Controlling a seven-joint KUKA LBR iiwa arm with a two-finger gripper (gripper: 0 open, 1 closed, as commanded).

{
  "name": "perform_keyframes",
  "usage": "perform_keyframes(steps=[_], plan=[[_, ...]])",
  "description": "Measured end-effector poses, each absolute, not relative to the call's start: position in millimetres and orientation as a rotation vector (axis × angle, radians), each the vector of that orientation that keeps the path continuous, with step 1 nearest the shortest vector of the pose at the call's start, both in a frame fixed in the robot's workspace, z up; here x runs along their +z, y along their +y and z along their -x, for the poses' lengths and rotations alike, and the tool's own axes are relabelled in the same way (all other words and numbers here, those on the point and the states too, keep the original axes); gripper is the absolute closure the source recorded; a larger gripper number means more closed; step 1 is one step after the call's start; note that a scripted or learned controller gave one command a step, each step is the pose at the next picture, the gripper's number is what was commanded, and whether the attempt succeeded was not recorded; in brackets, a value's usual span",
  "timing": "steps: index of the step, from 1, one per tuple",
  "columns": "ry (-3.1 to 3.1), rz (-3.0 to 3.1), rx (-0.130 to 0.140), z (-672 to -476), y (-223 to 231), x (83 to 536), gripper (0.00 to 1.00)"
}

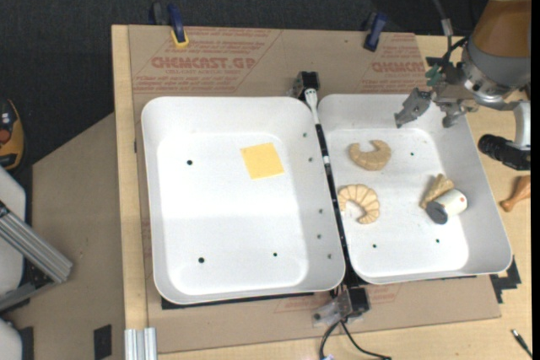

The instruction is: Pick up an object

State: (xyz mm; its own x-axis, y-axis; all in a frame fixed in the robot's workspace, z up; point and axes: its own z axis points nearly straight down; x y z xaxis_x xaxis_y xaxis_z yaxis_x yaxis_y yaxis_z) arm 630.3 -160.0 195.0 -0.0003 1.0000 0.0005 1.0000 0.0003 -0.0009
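My gripper (pixel 428 115) hangs over the back part of the right bin (pixel 472 253), fingers spread open with nothing between them. A tan crescent-shaped pastry (pixel 370 154) lies in front of it and to its left. A second, similar pastry (pixel 360 202) rests nearer the bin's left wall. To the right lies a small toy (pixel 443 198) with tan, white and dark grey parts. A flat yellow square (pixel 262 160) sits in the left bin (pixel 169 206).
Both bins sit on a brown board (pixel 253 59) held by blue clamps (pixel 175 19) at the back. A black divider strip (pixel 325 173) runs between the bins. Loose items lie on the bench at the right edge (pixel 510 152).
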Motion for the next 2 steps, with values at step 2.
perform_keyframes(steps=[2], plan=[[-2.222, 2.213, 0.004, -666.0, -97.7, 86.9, 0.0]])
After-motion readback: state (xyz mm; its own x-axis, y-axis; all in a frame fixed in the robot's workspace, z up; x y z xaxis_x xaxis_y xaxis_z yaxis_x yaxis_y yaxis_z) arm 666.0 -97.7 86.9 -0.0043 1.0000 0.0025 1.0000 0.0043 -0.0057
